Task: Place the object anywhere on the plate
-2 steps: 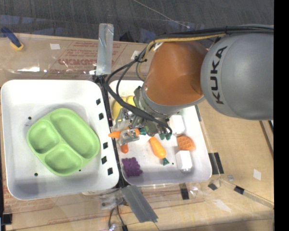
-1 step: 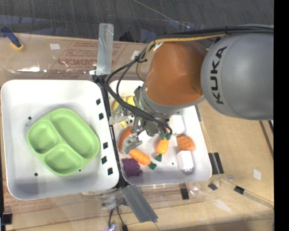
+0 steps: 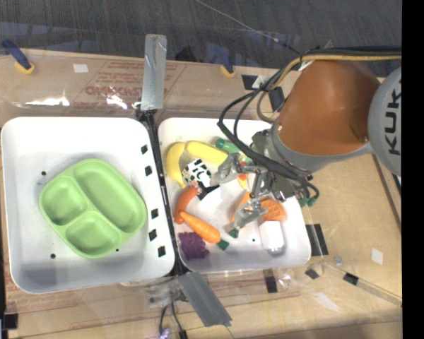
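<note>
Camera view, slanted from above: we see the gripper low over the right bin, in the middle of a clutter of toy food. We cannot tell its state; cables and linkages mask the tips, and nothing is visibly held.

The task names no particular object, so we read the candidates as whatever lies nearest the tool. All of them sit in the right bin, well apart from the plate, which rests in the left bin.

- Carrot: orange, tapered, glossy plastic, lying flat. We judge it light, stiff and slippery; best taken across the thicker middle.
- Banana: yellow, curved, smooth. Rigid and light by our estimate; a grasp across the curve's middle looks likely to roll.
- Black-and-white toy: blocky, patterned, beside the banana.
- Purple grape cluster: knobbly, near the bin's front wall; the bumps should give purchase.

The plate is pale green, matte, with three shallow compartments and rounded edges; any of them should accept a drop.
</note>
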Robot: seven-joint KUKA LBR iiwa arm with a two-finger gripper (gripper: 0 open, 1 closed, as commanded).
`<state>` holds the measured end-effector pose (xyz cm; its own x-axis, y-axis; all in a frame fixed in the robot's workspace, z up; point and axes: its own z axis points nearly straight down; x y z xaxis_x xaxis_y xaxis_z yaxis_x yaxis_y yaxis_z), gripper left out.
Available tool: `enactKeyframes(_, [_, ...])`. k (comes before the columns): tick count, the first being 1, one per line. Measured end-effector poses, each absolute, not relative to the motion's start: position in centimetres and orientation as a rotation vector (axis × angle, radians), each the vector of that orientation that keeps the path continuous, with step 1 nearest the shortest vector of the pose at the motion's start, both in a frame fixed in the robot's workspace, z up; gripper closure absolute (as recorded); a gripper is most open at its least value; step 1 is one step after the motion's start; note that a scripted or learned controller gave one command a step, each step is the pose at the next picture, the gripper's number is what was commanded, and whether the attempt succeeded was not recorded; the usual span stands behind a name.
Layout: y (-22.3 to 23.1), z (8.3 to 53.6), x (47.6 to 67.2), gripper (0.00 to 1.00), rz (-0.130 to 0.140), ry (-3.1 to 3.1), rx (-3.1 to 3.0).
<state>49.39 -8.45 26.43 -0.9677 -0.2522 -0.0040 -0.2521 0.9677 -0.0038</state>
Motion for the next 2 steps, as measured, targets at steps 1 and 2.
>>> enactKeyframes(1, [-8.2, 27.4, 49.5, 1.00, -0.005, 3.108, -0.410])
enactKeyframes(2, [-8.5, 19.4, 50.7, 1.00, 0.004, 3.117, -0.423])
